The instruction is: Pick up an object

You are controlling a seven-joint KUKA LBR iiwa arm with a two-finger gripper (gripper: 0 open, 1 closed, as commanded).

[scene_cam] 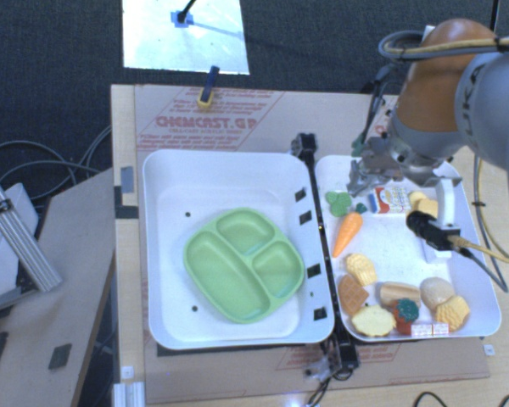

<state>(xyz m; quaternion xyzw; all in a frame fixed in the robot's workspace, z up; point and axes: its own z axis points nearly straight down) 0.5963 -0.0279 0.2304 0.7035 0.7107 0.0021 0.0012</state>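
At the far end of the right bin [480, 308], the gripper [362, 179] hangs close to a small green toy [338, 201]; whether it is clenched or grasping anything cannot be told.
Just beside the green toy lies an orange carrot [347, 232], and a red-and-white packet [393, 199] sits on the gripper's other side. Toward the front of the same bin are a yellow ridged piece [361, 269], a brown cracker [352, 295], a lemon slice [372, 321] and a pale egg [436, 291]. The left bin [178, 193] holds a green divided plate [243, 264].
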